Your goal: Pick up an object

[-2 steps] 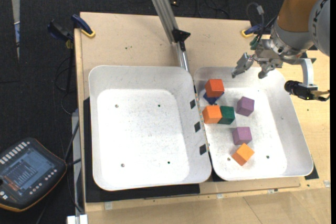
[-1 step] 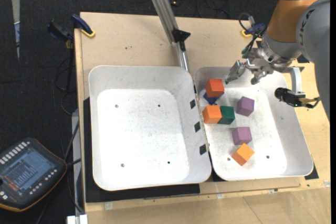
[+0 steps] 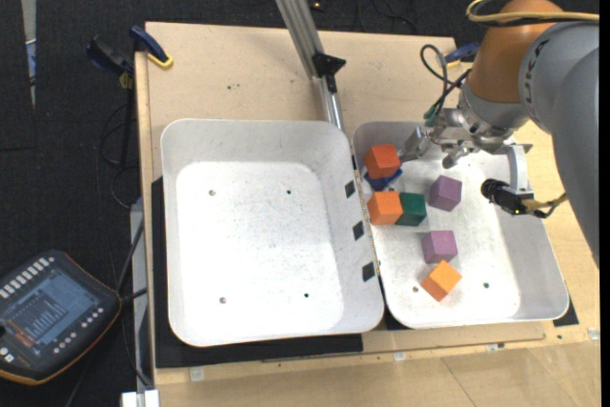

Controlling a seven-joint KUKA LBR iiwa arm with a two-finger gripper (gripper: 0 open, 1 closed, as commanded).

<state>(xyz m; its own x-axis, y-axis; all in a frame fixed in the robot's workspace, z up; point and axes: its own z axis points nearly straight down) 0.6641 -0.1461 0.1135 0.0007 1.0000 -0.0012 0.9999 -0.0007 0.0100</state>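
Camera view, looking down at a slant on the bench (image 3: 248, 62). Two shallow white bins lay side by side: the left bin (image 3: 255, 234), bare of blocks, and the right bin (image 3: 515, 291), which carried all the candidates for the pick. The grey arm (image 3: 562, 62), with its orange band (image 3: 505, 43) above the wrist, reached in from the right and hung over the far end of the right bin, the gripper (image 3: 440, 146) sitting just right of an orange cube (image 3: 383, 157). Whether the gripper was spread or pressed together could not be told at this slant, and no block was seen within it. The decisive relation: the orange cube lay immediately to the gripper's left, nearest of all the blocks, resting against or upon a blue block (image 3: 381, 176) of which little showed; being a cube, it offered no long axis to align with. A purple cube (image 3: 445, 193) lay just below the gripper in the view and was judged the second-nearest target. Closer to the camera, a second orange cube (image 3: 385, 207) touched a green cube (image 3: 412, 208) near the bin's left wall; a second purple cube (image 3: 438, 245) and a small orange cube (image 3: 441, 280) lay further on, close together. The bin wall and the blue block crowded the nearest cube, which was judged likely to hinder a clean closure. A teach pendant (image 3: 48, 315) lay off the bench at lower left.
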